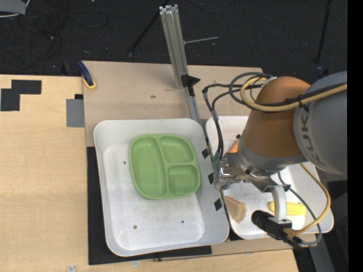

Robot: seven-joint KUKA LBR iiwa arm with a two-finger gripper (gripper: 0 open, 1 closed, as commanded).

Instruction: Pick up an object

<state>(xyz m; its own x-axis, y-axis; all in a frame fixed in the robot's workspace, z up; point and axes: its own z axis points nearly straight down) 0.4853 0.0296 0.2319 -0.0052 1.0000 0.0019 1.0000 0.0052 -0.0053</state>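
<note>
Jaws sat low over the right bin [245, 229], under the bulk of the arm [283, 123]; couldn't tell whether they were spread or pressed together, too much wrist and cable in the way. Nothing could be seen gripped between them.

Closest candidates, both lying in the right bin:
- tan wedge [236, 209], near the bin's left wall, just beside the jaws on the camera's left. Looked small and light, maybe soft or crumbly, hard to say. Judged best taken across its narrow sides, not by the pointed end
- yellow item [290, 209], partly hidden by the arm hardware, just beside the jaws on the other side. Looked smooth, likely light plastic, could slip; a pinch across its short width seemed safest

Either would do as the object to pick; pick judged not yet made.

Left bin [147, 220] held one green plate [165, 166] with three compartments, all bare, lying flat toward the bin's far half. Stiff, light, probably slick, wide and flat, so only its rim would offer a hold. Well apart from the jaws.

Both bins sat side by side, touching, on the surface [130, 89]. A metal post [174, 44] stood behind them
</note>
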